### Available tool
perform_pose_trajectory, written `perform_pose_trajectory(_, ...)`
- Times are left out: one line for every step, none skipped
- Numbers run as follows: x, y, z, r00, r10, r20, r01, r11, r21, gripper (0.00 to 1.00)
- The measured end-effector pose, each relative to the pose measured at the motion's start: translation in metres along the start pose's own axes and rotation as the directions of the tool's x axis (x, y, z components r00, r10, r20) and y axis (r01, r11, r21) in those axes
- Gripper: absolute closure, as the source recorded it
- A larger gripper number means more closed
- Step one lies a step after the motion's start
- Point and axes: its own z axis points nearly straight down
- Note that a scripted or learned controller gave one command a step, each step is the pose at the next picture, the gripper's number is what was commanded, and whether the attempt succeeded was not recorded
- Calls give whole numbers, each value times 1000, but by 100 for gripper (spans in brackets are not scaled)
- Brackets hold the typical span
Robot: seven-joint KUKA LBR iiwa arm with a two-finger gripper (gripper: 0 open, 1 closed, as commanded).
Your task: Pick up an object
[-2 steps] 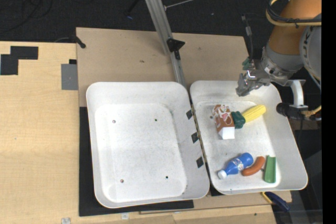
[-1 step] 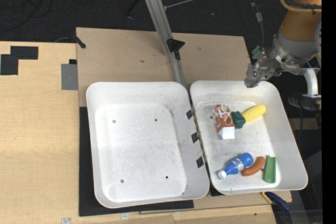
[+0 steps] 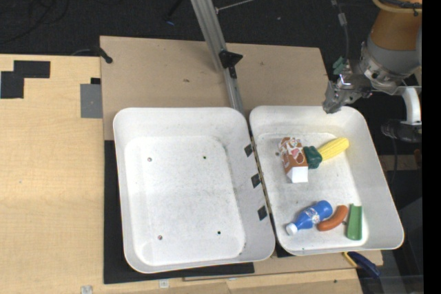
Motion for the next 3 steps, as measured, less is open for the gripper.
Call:
perform_pose_trajectory(44,-21,15,1000,0,-2,0,1000,6,100)
perform_pose_trajectory(82,-42,13,1000,0,-3,0,1000,5,100)
perform_pose_trajectory(132,-62,27,1000,0,-3,0,1000,7,100)
